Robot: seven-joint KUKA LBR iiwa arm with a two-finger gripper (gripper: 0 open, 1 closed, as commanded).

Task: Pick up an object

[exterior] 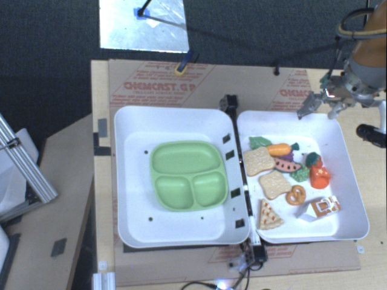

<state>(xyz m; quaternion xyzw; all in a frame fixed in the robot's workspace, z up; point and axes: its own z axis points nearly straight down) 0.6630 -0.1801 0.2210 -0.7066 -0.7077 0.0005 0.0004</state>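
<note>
Pincer (319, 106) spread open, gripping nothing, poised over the far rim of the right bin (351, 180). Below it, crowded together in that bin: two bread slices (259, 160), carrot (279, 149), red pepper (318, 175), pretzel (296, 194), pizza wedge (268, 215), small carton (325, 206). Pieces touching or overlapping. In the left bin (130, 162), a green divided tray (187, 175). Beneath both, cardboard on the tabletop (72, 156).

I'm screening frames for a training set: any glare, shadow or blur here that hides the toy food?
Camera view: lighting is even, and the toy food in the right bin is sharp with soft shadows; glare sits on the foil sheet beyond the bench; the gripper looks slightly soft.
</note>
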